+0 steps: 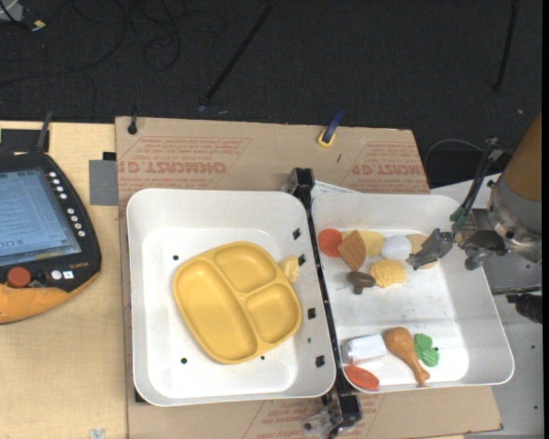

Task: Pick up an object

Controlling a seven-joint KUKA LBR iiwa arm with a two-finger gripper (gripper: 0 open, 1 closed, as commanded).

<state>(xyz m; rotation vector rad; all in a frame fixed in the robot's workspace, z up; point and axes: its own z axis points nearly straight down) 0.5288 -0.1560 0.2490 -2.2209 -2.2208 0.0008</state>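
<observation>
The right bin holds several toy foods. In its far row lie a red tomato, a brown wedge, a pale yellow piece and a white egg. A yellow corn piece and a small dark item lie just in front of that row. Near the front edge are a white block, a brown drumstick, a green piece and a red piece. My gripper hangs over the bin's far right part, just right of the egg, open with nothing between its fingers.
The left bin holds a yellow divided plate. A black divider runs between the two bins. A tablet pendant lies on the bench at far left. The arm comes in over the right bin's right wall.
</observation>
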